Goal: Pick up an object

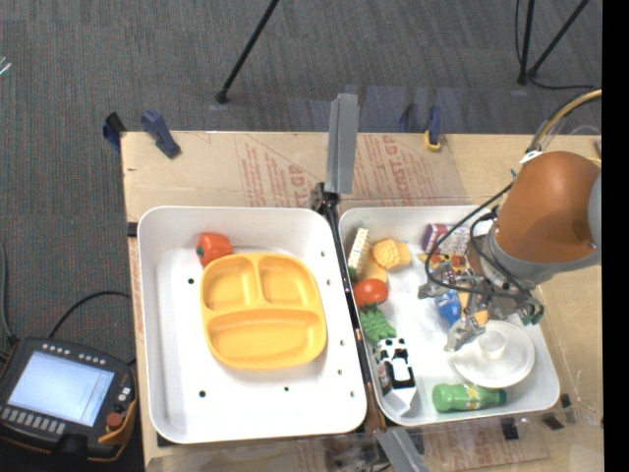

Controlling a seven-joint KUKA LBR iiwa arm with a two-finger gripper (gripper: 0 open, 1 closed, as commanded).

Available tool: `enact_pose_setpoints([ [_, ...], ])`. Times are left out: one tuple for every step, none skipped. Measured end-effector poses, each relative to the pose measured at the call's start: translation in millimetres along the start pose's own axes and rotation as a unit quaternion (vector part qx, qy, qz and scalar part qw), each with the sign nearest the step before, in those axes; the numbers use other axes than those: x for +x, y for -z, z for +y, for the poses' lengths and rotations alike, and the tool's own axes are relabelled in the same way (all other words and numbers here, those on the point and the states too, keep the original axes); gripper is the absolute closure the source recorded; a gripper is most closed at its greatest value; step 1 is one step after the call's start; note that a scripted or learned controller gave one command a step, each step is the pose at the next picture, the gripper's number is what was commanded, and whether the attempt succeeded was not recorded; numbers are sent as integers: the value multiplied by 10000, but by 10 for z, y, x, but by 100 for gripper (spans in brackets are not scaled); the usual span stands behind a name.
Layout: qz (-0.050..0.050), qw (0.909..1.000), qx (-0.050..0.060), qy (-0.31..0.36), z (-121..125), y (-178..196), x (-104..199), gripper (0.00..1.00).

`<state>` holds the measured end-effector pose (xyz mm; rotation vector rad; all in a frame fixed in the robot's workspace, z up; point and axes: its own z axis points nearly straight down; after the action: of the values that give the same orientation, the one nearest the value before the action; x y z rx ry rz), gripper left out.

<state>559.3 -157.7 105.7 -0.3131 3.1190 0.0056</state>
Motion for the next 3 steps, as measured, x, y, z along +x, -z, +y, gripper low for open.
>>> enact_pose_setpoints([
  [26, 9999, 11, 156, -110, -194, -75, 0],
  [-8, 9999, 19, 161, -102, -84, -98, 100],
  [-3, 9999, 15, 160, -101, -91, -95, 0],
])
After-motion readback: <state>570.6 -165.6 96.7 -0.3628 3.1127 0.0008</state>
